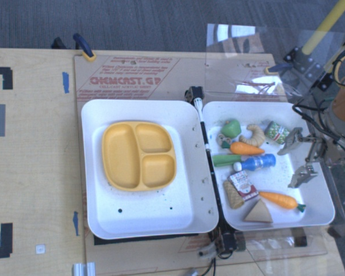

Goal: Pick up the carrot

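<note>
orange and tapered, one carrot (279,200) lies just below the hand (299,157), near the front wall of the right bin (328,211); a second carrot (245,149) lies to the left of the hand, between a green ball (231,128) and a blue bottle (259,163). the hand hangs over the bin floor with its metal fingers spread wide and nothing between them. for a good pick, i think it should go to the lower carrot, which lies more free, turn the fingers across its narrow body, and close at the thick middle. the skin looks smooth plastic, so it may slip. a tan wedge (259,213) touches its left end.
</note>
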`<state>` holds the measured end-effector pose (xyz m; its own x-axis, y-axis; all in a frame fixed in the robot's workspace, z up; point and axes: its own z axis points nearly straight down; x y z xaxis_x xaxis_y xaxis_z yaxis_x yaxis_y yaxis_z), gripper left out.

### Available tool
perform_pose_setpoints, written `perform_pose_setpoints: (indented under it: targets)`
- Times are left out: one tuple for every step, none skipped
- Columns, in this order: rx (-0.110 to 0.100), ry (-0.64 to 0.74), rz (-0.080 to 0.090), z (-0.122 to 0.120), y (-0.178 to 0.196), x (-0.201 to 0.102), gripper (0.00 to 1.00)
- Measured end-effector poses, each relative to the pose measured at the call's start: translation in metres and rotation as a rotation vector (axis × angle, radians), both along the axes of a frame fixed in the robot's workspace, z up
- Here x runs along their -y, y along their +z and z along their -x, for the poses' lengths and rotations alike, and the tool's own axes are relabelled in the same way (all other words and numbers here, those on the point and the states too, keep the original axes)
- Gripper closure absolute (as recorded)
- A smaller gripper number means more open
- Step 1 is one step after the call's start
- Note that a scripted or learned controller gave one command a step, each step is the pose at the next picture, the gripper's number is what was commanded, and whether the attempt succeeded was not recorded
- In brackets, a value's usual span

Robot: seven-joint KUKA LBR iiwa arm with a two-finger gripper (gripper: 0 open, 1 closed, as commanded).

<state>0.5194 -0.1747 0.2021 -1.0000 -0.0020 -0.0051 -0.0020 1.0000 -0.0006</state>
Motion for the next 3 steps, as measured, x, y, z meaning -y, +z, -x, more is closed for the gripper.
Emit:
perform_pose_setpoints:
  targets:
    - [0.007,0.098,0.003,0.014,-0.104,0.005,0.0]
    - [0.011,0.075,-0.001,0.029,-0.112,0.013,0.0]
    - [0.012,0.017,0.006,0.031,-0.111,-0.002,0.0]
